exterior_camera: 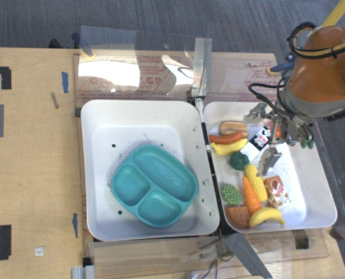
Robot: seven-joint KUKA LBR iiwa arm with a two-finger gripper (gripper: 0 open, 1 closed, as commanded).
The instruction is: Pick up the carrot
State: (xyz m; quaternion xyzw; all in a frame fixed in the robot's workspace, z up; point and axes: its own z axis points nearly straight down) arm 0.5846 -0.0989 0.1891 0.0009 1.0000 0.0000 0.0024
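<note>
The orange carrot [251,197] lies lengthwise in the right bin [317,199], toward its front. It is wedged between a yellow corn cob [256,179] on its right and a green leafy toy [232,195] on its left. My gripper [269,156] hangs over the middle of the right bin, behind and to the right of the carrot and apart from it. The grey arm with its orange band [320,68] reaches in from the right. Nothing of the carrot is hidden apart from where the corn overlaps its upper end.
The right bin also holds a hot dog [233,127], a red pepper [227,137], two bananas [227,147] [266,216], broccoli [239,161], a waffle [237,215] and a small carton [276,191]. A teal divided plate [154,185] lies in the left bin [103,127].
</note>
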